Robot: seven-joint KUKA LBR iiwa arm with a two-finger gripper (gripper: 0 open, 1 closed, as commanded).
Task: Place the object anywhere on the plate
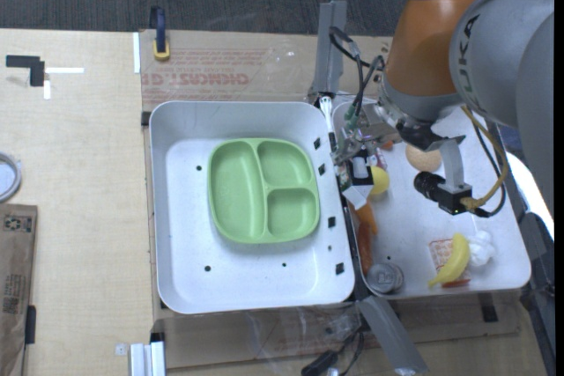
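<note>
A light green divided plate lies in the left white bin, with nothing on it. My gripper hangs low at the left edge of the right bin, close to the wall between the two bins. A small round yellow object sits right beside the gripper on its right side, touching or nearly touching it. I cannot see anything held by the gripper. The grey arm with its orange band covers the back of the right bin.
The right bin also holds a tan rounded object, an orange item by the left wall, a banana, a white lump, a small packet and a metal can at the front.
</note>
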